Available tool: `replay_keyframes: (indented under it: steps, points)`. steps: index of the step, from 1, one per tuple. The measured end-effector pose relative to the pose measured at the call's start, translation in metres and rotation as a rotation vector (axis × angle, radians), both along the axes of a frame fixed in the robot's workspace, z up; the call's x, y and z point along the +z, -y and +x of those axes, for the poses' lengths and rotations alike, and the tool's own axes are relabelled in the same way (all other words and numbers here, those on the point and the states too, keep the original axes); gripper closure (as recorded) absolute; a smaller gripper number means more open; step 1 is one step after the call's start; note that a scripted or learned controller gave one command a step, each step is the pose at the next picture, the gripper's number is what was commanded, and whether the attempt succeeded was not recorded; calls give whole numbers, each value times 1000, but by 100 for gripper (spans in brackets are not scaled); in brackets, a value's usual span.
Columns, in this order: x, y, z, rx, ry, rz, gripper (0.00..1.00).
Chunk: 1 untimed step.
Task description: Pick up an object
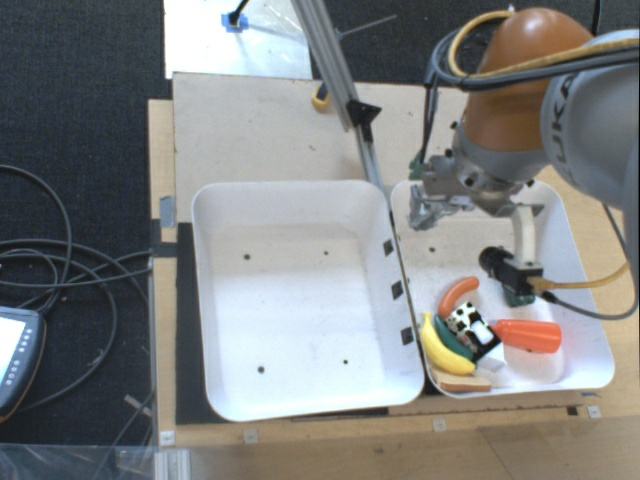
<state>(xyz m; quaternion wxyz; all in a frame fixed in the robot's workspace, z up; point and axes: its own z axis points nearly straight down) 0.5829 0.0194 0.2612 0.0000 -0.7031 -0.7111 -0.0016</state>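
1. Objects for pickup lie grouped in the lower part of the right-hand bin (585, 298). They are well apart from the end effector (425, 211), which hangs over the upper left corner of that same bin, near the wall shared with the left-hand bin (300, 203).
2. End effector state: it cannot be told whether it is released or clenched, because the wrist housing covers it from above.
3. Hidden or unclear items:
   - The green piece (458, 346) is mostly covered by the banana (437, 343) and the black-and-white piece (468, 321). Its shape cannot be made out.
   - The white piece (492, 365) blends into the bin floor, so its outline is unclear.
   - The tan flat piece (468, 382) lies at the lower rim, with one end under the banana.
4. Cut-off items: the arm (590, 118) leaves the view at the right edge, and a screen device (12, 353) is cut by the left edge.
5. Counts in the right-hand bin:
   - one banana
   - one orange sausage-shaped piece (458, 292)
   - one carrot (528, 335)
   - one black-and-white piece
   - one green piece
   - one white piece
   - one tan flat piece
6. Other counts:
   - two bins on one table (250, 128)
   - one grey pole (325, 43) slanting down toward the shared wall
   - several cables (60, 258) on the dark floor at left
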Motion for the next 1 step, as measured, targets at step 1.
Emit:
replay_keyframes:
  steps: [1]
  points:
    - [1, -53, 20, 0, 1, 0, 100]
